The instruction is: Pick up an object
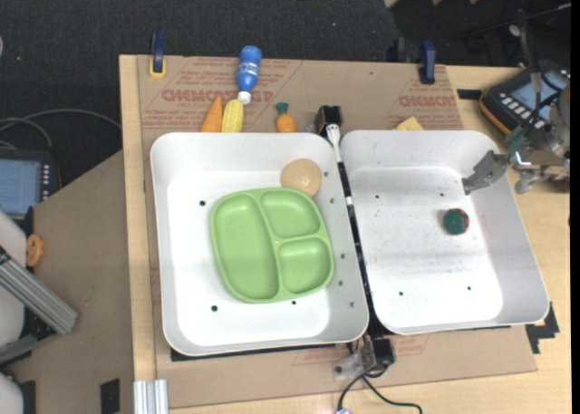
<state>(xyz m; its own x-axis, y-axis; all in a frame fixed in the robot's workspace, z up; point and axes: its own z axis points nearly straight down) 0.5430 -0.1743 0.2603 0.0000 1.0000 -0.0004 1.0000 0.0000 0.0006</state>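
Grey arm [535,145], perhaps over right bin [426,312]

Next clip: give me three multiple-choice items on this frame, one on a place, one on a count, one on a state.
1. Where is the small green ball?
A. right bin
B. left bin
C. on the floor

2. How many compartments has the green tray?
A. two
B. three
C. five

3. How does the gripper stand to the ball?
A. clamped on it
B. apart from it, up and to the right
C. pressing it flat

Key: 1 A, it lies on the right bin's floor; 2 B, three hollows show; 3 B, bare bin floor shows between them.
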